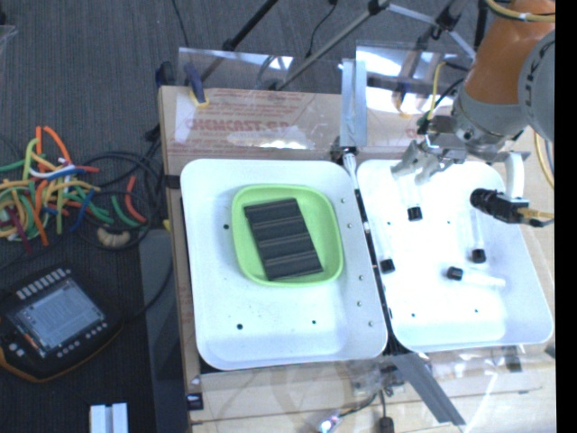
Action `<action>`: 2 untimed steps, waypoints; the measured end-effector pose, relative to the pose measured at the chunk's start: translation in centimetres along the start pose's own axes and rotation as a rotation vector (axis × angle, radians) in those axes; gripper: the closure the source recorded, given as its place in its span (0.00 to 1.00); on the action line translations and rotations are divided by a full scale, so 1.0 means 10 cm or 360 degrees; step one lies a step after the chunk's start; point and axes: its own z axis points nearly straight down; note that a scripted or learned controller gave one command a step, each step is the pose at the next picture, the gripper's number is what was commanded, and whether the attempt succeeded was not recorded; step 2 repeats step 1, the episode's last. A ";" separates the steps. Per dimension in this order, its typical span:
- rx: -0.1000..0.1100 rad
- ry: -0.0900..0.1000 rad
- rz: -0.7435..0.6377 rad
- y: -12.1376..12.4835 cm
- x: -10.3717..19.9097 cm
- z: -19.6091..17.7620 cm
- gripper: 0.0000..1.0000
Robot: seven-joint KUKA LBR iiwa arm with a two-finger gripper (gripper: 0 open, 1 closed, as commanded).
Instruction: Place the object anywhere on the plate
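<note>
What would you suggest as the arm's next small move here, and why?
Probably a short retreat toward the right, and no further placing. The dark grey ridged block already lies flat on the green plate in the left bin, while the gripper hangs over the far edge of the right bin, well away from the plate.

Grey arm (541,70) — orange band, yellow cable, perhaps metallic wrist fittings.

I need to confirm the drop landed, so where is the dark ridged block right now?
In the camera view, the dark ridged block lies flat on the green plate, in the middle of the left bin, well away from the end effector over the right bin.
</note>
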 end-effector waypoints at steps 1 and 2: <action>0.0000 0.0000 0.0000 0.00 0.00 0.00 0.00; 0.0000 0.0000 0.0000 0.00 0.00 0.00 0.00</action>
